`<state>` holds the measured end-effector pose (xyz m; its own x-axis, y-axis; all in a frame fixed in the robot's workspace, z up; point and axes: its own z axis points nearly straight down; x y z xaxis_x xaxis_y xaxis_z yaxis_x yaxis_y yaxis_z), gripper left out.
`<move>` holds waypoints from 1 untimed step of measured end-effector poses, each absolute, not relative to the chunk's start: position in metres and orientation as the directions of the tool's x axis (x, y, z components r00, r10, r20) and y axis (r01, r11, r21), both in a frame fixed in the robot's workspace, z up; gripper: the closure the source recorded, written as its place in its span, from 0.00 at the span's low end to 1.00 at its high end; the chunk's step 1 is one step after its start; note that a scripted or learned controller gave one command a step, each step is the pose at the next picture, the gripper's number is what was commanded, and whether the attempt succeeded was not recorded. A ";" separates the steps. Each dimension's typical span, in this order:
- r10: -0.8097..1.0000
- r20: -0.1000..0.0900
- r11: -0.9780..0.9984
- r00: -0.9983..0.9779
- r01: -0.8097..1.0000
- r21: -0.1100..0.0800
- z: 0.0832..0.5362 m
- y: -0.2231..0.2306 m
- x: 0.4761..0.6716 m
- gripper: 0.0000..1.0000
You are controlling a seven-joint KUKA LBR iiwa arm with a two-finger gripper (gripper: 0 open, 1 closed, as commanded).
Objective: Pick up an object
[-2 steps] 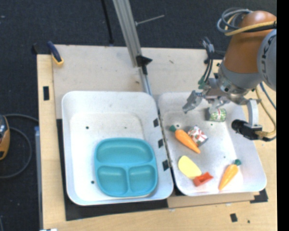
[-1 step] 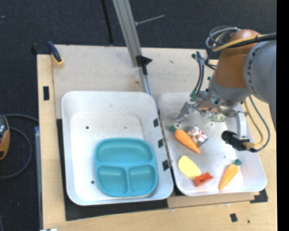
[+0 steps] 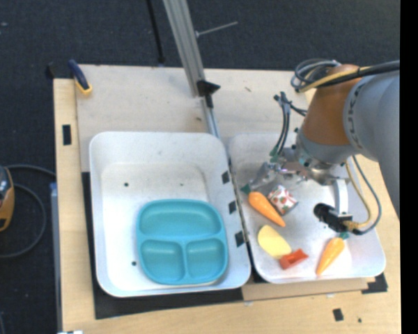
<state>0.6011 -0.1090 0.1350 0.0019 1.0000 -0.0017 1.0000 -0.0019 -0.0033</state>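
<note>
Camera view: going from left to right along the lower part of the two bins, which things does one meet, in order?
Blue divided tray in the left bin → yellow piece → red piece → small orange carrot in the right bin.

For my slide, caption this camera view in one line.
Gripper over toys in right bin; blue tray in left bin.

Arm (image 3: 348, 113) reaching from right, hand (image 3: 282, 186) lowered, wrist bent.

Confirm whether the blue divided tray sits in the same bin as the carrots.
No: the blue divided tray lies in the left bin, while both carrots lie in the right bin.
</note>
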 end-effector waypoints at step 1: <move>1.000 0.000 -0.002 0.002 1.000 0.009 0.106 -0.110 0.605 0.00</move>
